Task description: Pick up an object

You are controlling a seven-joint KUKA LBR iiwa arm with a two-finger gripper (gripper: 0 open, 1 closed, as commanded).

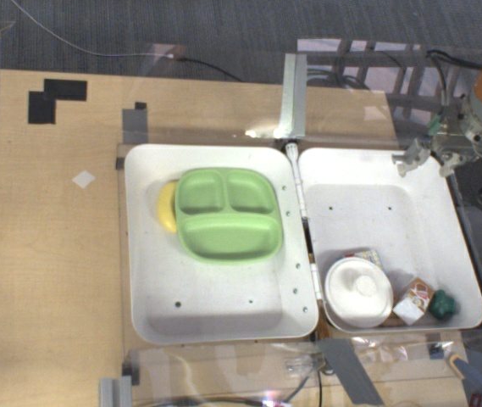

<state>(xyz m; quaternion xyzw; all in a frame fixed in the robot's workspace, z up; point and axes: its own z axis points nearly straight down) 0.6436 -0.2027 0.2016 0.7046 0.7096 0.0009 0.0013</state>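
Wooden worktop [46, 253] bears two bins; tool [427, 155], grip state unclear, hovers at two o'clock, likely staging above the right bin [376, 202]

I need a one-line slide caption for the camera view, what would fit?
Gripper above right bin; green divided plate in left bin.
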